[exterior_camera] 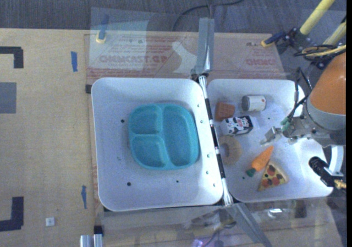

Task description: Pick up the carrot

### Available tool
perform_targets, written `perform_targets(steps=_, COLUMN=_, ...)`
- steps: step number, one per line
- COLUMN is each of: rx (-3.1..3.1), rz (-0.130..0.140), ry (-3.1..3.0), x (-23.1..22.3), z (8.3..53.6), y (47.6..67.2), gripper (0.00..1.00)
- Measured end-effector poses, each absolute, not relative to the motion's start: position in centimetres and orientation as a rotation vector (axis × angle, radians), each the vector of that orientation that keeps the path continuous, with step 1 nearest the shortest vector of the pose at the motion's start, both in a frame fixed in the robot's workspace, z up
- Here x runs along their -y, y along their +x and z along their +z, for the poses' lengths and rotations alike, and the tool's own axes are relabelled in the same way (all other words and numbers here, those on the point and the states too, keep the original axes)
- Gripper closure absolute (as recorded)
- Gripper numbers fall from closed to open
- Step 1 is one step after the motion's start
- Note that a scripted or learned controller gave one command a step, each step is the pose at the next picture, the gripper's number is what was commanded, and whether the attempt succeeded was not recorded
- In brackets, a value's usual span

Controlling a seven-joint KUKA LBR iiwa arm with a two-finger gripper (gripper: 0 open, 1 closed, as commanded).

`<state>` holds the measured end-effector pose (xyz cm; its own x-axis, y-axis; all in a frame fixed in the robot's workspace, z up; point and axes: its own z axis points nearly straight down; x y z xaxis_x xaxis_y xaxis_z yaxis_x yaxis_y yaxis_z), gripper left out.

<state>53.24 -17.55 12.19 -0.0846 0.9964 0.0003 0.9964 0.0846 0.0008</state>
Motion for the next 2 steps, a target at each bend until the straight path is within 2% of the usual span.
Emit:
perform_targets(steps=1, rx=-2.297, rz=0.006, ry=2.131, x=12.3, z=8.8, y=49.6, gripper=0.00)
perform_targets(steps=2, rx=-2.282, rz=0.007, ry=2.137, x=12.9, z=9.8, y=49.6, gripper=1.00)
